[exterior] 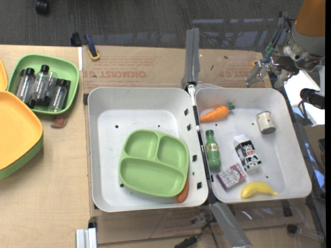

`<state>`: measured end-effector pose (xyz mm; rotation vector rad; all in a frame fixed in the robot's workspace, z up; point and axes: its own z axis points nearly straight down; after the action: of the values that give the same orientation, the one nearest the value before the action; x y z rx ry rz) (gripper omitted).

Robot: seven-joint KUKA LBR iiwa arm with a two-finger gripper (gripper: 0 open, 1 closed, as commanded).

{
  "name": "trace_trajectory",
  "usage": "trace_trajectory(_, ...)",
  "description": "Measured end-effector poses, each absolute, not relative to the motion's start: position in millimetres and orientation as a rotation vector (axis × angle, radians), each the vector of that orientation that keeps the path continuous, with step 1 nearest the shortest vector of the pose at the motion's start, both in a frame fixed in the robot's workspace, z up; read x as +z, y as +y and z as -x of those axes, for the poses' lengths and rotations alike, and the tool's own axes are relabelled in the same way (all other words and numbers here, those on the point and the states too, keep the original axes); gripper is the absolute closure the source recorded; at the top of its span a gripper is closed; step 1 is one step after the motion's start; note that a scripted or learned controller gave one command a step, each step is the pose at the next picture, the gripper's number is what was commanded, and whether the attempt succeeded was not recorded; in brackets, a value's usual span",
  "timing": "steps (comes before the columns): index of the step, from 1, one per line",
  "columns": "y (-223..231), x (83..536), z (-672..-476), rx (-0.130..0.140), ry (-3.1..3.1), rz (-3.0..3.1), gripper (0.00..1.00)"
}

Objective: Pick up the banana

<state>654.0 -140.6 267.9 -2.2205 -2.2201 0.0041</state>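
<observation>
The yellow banana (258,190) lies on its side near the front edge of the right white bin (295,154). My gripper (262,68) hangs above the cardboard just beyond that bin's far right corner, well away from the banana. Nothing shows in its grasp. The orange band of the arm (313,9) sits at the top right.
The right bin also holds a carrot (214,112), a green bottle (212,149), a small can (265,122), a black-and-white carton (248,155) and a purple packet (231,176) close to the banana. In the left bin (103,138) lies a green divided plate (154,163).
</observation>
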Motion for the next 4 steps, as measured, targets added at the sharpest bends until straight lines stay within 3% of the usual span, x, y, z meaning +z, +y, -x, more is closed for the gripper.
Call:
trace_trajectory(1,-77.9,233.9,-611.9,0.004,-2.388,2.039,0.00)
trace_trajectory(2,-54.6,220.7,-568.5,0.003,-2.531,1.858,0.00)
trace_trajectory(3,-22.0,190.8,-580.3,0.002,-2.756,1.505,0.00)
trace_trajectory(4,-15.6,190.8,-577.2,0.002,-2.863,1.288,0.00)
